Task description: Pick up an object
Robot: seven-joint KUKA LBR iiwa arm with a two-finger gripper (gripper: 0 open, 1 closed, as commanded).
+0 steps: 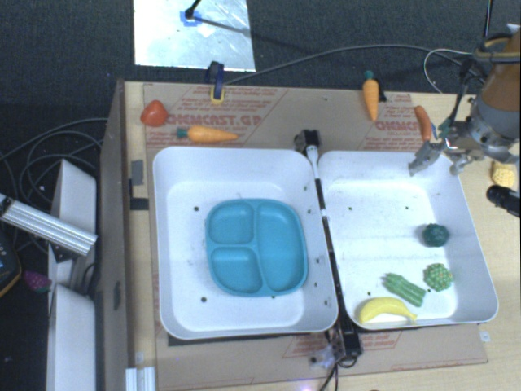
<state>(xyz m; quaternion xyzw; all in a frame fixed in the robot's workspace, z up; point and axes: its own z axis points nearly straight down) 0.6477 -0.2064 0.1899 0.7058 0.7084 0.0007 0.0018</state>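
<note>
White plastic bins sit side by side on your tabletop (260, 108), and everything you could pick lies in the right bin (383, 198). Along its near edge you have a yellow banana (387, 309), a green bean pod (404, 288) just above it, a pale green bumpy ball (438, 277) to the right of the pod, and a dark teal ball (435, 235) further up by the right wall. The left bin (175, 218) holds a blue divided plate (254, 247).

Your gripper (444, 155) hangs over the far right corner of the right bin, at the rim, with the grey arm (498, 96) coming in from the right. Its jaws look spread apart with nothing between them. They are well apart from all four things.

You are, by my reading, at the approach step: nothing is chosen or gripped yet. The teal ball is the nearest target, lying towards the near side of the bin from the jaws. The next move calls for carrying the jaws over that ball, clear of the bin wall, then lowering with the jaws straddling it before closing. Being round and close to the wall, it may roll or leave little room for the outer finger.

Two carrots (213, 134) and a tomato (153, 113) lie on the tabletop behind the bins, outside them.
</note>
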